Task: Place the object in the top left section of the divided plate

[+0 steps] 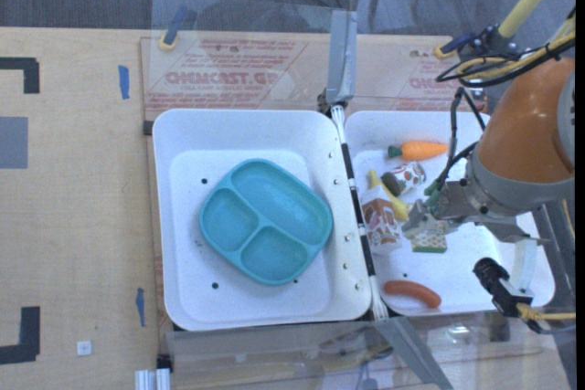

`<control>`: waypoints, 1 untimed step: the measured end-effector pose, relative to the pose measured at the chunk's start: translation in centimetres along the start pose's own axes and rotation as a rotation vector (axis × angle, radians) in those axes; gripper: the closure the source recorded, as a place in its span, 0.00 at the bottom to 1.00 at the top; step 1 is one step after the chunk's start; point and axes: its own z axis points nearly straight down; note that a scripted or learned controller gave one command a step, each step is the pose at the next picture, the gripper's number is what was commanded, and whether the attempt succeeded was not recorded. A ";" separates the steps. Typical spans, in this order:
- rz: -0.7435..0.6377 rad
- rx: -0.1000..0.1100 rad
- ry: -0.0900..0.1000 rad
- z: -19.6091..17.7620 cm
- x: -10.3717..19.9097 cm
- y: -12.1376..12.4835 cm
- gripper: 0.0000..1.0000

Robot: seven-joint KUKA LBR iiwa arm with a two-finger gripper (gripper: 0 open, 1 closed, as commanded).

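Sausage (411, 292) lies nearest us in the right bin (539, 288); beyond it the pincer (430, 213) hangs over toys, grip we cannot tell. Carrot (422, 149) sits farthest. Divided plate (265, 221) at nine o'clock.

A turquoise divided plate (266, 219) is sitting in the white left bin (174, 224). An orange carrot (423, 149) and a reddish sausage (412, 292) are lying in the white right bin (457, 265). The bench (73, 224) is showing pale wood.
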 end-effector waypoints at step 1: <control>-0.181 0.003 0.001 1.9 7.3 1.6 1.00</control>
